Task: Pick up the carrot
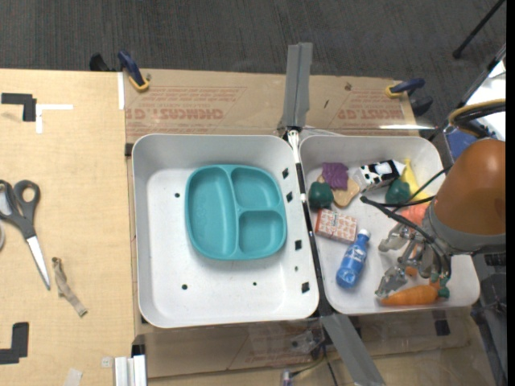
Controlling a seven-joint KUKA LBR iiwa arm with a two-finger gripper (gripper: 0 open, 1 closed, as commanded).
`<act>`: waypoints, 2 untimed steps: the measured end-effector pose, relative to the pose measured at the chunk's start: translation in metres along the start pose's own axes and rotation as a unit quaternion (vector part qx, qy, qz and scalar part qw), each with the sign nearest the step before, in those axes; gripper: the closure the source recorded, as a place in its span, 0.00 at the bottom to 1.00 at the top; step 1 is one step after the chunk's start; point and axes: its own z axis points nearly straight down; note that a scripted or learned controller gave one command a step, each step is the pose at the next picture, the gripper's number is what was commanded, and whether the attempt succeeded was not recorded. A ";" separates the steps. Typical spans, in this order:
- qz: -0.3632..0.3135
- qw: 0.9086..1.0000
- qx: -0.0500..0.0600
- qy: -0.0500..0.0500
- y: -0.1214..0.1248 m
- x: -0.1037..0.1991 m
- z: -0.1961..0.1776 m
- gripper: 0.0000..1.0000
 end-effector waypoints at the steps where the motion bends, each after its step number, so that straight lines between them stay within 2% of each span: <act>1: 0.136 0.991 -0.004 0.004 -0.057 -0.021 0.000 0.00; 2: 0.282 0.959 -0.005 0.011 -0.044 -0.038 0.002 0.00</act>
